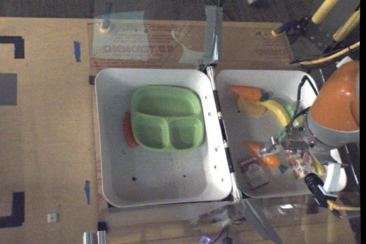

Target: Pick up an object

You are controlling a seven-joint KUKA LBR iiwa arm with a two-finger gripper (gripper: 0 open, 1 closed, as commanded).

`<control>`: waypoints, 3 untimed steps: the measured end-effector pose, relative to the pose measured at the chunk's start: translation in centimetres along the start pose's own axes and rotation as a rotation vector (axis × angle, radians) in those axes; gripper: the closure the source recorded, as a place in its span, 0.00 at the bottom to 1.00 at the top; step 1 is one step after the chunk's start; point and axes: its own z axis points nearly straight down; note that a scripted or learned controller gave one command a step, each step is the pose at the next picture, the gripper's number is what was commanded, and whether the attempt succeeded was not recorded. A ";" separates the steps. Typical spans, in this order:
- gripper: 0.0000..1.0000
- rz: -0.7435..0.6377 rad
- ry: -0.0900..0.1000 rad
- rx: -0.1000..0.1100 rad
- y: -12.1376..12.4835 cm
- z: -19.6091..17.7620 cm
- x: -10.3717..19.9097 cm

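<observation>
A small orange carrot-like toy (271, 160) lies near the middle of the right bin (229, 140), just under the hand (278, 147). Whether the hand is released or clenched, I cannot tell. It should descend squarely astride the toy, clear of the packet (255, 173) beside it.

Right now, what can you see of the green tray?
The green tray is light green, plastic-looking, a rounded rectangle with three compartments: one wide at the far side, two smaller at the near side. It lies flat, open side up, in the far half of the left bin. A red-orange item lies against its left edge, partly tucked under.
</observation>
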 end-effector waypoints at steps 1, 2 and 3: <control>0.00 -0.035 0.000 0.003 8.0 -6.5 0.8; 0.00 0.061 -0.001 0.002 11.2 -4.1 -3.8; 0.00 0.037 0.001 0.000 12.7 3.5 -7.1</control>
